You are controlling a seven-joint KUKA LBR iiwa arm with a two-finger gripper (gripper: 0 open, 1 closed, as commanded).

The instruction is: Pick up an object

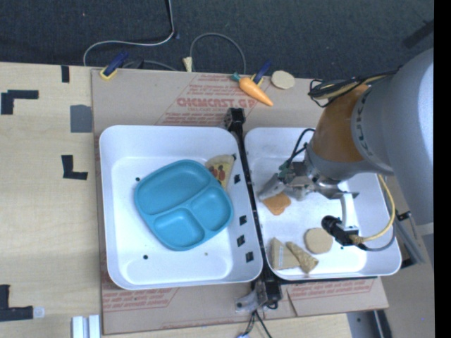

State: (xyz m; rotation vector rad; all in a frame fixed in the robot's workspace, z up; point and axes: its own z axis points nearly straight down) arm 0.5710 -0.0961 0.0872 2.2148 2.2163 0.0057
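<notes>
While the end effector (271,187) hangs low in the right bin (373,263), its metal fingers look spread just above a flat orange wedge (277,204); a round tan disc (318,241) lies near.

One fixed camera watches me from above, looking down at a slant on the worktop (42,189); it stands far enough off to take in both white bins: the left bin (113,146), the right bin (380,263); my arm (394,125) enters from its right.
</notes>
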